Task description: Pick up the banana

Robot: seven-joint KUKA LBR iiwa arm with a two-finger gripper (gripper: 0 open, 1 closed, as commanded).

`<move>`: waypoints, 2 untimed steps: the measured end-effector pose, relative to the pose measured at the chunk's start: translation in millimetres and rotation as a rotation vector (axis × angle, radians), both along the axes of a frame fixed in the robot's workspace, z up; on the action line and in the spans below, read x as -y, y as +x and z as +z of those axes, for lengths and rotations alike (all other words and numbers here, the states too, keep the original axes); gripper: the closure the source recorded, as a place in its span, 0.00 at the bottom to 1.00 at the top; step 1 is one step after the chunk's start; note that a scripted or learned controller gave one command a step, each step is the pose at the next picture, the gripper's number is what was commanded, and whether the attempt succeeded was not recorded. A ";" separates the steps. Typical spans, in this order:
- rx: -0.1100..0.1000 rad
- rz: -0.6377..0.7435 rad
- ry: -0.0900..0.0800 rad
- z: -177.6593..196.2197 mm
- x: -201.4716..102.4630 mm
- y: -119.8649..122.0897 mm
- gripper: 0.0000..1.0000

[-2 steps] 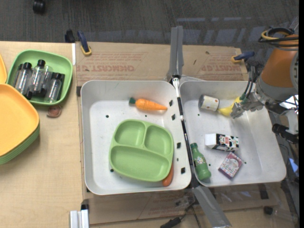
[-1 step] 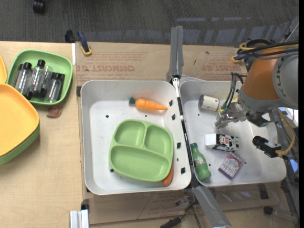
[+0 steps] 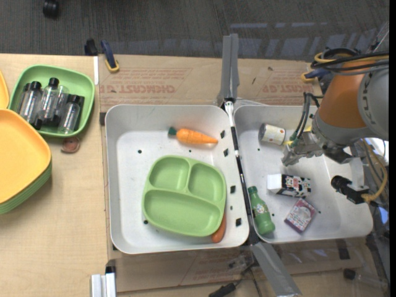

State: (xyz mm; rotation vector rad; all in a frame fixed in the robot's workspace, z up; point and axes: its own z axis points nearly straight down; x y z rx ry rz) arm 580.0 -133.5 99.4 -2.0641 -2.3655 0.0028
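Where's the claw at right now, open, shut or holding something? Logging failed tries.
Claw: cannot be told; it hangs over the right shallow white bin.

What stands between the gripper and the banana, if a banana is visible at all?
No banana is identifiable. The gripper hovers over the right bin; an orange object peeks from under the green plate in the left bin, mostly hidden.

Two bins sit side by side on the worktop [image 3: 62,240]. In the left bin [image 3: 120,184], a carrot [image 3: 193,137] lies behind a divided plate [image 3: 184,195]. In the right bin [image 3: 346,224], a can [image 3: 271,133] lies at the back, a carton [image 3: 291,184] mid-bin, a bottle [image 3: 260,210] by the left wall and a packet [image 3: 301,215] near the front. Left of the bins, a tray [image 3: 83,88] of bottles stands behind stacked plates [image 3: 21,166].
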 end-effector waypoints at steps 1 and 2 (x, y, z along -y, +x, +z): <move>0.000 -0.053 0.000 -8.9 -11.0 -53.4 1.00; 0.001 -0.010 0.000 -8.6 34.8 -26.1 1.00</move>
